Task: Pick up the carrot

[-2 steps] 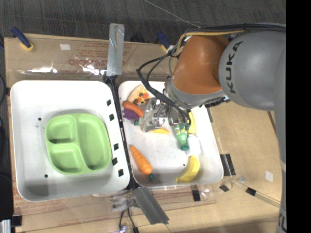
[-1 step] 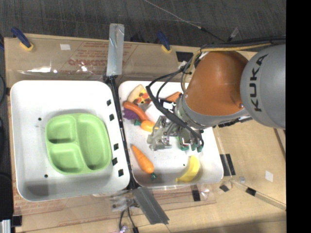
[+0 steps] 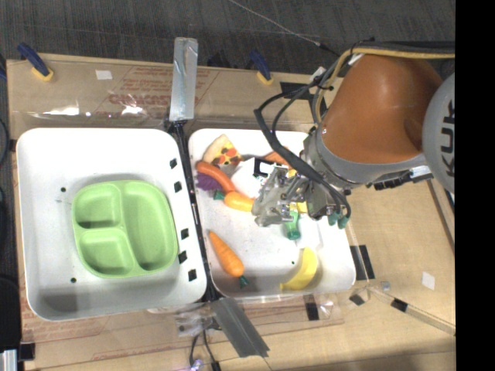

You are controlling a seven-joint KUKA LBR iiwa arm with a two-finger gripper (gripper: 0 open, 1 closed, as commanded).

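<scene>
The table [image 3: 402, 230] is a pale wood-toned board, taped at its edges and held with blue clamps [image 3: 35, 62] at the far side; beyond it lies dark ribbed flooring [image 3: 93, 10]. A sheet of clear plastic [image 3: 116, 91] with faint red print covers the far strip of the table.

The arm [image 3: 379, 107] comes in from the right, its smooth orange band domed and glossy over a grey collar, with black cables looping around it.

Two shallow white bins sit side by side, touching along a taped seam. The left bin [image 3: 39, 207] holds a light green plastic tray [image 3: 124, 226] with three rounded compartments. The right bin [image 3: 332, 273] holds toy food.

The gripper [image 3: 274, 207] is a metallic block reaching down over the middle of the right bin; whether it is apart or together cannot be told.

The carrot [image 3: 226, 255], orange and tapered with a small green tip, lies near the front left of the right bin, apart from the gripper. A yellow banana [image 3: 304, 270] curves along the front wall. A pizza slice [image 3: 223, 151], a purple piece [image 3: 207, 181] and a yellow-orange piece [image 3: 237, 201] lie toward the far left.
</scene>
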